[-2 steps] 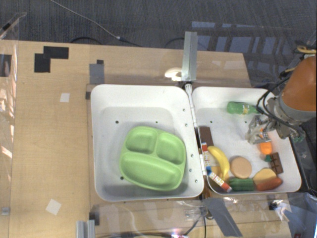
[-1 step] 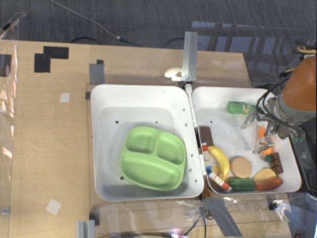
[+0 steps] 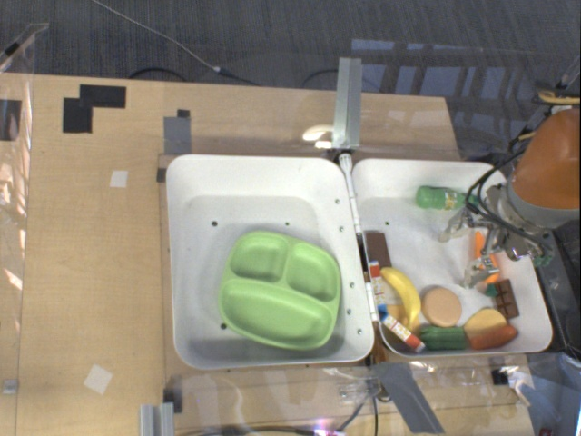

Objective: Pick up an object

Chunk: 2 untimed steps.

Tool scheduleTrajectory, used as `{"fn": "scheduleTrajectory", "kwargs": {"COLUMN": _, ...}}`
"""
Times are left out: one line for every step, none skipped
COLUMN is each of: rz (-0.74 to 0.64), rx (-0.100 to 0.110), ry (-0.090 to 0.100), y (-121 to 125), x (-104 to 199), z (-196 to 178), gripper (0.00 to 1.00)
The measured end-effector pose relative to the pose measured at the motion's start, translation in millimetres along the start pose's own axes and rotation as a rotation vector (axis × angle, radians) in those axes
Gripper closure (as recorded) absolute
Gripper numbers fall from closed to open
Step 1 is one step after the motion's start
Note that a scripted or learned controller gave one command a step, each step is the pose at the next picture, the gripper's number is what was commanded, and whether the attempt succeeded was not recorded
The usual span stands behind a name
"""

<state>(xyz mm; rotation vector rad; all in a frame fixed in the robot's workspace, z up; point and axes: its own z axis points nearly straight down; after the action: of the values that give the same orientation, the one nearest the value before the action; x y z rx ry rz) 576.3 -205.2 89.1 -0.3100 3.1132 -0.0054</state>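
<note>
Wooden bench (image 3: 82,271): glossy white bins (image 3: 182,271), moulded green tray (image 3: 280,289), curved banana (image 3: 403,295).

We look down from one fixed camera above the pale wooden worktop (image 3: 82,271), slanted, far enough back to take in both shallow white bins (image 3: 195,243), the grey-and-orange arm (image 3: 549,166) entering from our right.
</note>
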Motion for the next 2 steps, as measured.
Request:
{"fn": "scheduleTrajectory", "kwargs": {"rz": -0.005, "rx": 0.007, "ry": -0.016, "y": 0, "x": -6, "z": -16, "gripper": 1.0}}
{"fn": "scheduleTrajectory", "kwargs": {"rz": -0.315, "rx": 0.005, "ry": -0.005, "y": 13, "x": 71, "z": -4, "gripper": 1.0}}
